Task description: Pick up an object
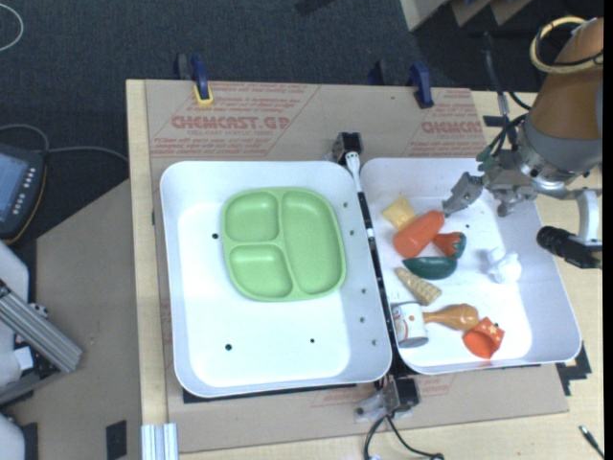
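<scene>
Objects sit in right bin [546, 286]; left bin [192, 286] holds green divided plate [284, 242]. Right bin contents: yellow piece [398, 210], orange carrot [419, 233], green pepper [431, 266], cone [420, 287], can [410, 324], drumstick [450, 315], white lump [502, 265]. Gripper [484, 192] over bin's far edge, fingers spread, nothing between them.

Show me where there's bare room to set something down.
Left bin: bare floor all around the green plate, widest along the near edge. Right bin: crowded mid-floor around the carrot and chicken leg; its right side is barer.
</scene>
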Controlling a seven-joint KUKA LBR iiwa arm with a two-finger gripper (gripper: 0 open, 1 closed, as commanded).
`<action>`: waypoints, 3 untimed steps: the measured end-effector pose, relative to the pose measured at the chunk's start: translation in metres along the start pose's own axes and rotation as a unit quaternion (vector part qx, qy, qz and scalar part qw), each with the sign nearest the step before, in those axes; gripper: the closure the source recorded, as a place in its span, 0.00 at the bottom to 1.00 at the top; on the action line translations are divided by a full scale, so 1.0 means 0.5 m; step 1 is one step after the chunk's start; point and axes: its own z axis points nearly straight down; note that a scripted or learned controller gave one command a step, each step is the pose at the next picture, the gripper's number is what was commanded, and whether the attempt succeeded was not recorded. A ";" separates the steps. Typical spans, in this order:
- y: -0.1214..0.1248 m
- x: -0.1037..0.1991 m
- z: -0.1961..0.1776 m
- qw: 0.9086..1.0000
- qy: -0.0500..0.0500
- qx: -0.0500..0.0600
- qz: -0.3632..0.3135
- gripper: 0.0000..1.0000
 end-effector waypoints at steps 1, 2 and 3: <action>0.006 0.000 -0.018 1.000 -0.001 -0.008 -0.001 0.00; -0.001 -0.003 0.109 1.000 0.000 -0.004 -0.001 0.00; 0.012 -0.010 0.151 1.000 -0.006 -0.019 -0.001 0.00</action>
